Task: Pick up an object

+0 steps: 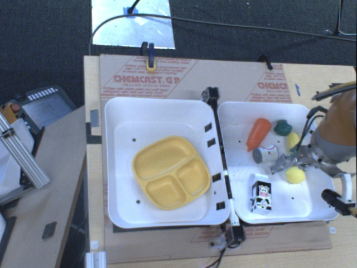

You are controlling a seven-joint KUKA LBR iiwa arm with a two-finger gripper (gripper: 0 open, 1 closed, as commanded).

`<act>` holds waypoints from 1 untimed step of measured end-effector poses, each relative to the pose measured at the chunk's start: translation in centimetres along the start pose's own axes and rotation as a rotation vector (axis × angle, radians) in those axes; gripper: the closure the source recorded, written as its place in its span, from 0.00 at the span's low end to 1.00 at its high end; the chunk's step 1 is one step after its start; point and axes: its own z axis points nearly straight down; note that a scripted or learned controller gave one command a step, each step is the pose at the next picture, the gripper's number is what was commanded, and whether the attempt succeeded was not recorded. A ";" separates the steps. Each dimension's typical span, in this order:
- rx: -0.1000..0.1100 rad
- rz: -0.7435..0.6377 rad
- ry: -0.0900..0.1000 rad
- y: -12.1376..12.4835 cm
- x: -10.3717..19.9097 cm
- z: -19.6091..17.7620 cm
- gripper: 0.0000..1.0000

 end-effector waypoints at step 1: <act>-0.006 0.000 -0.003 0.1 -0.1 -1.3 1.00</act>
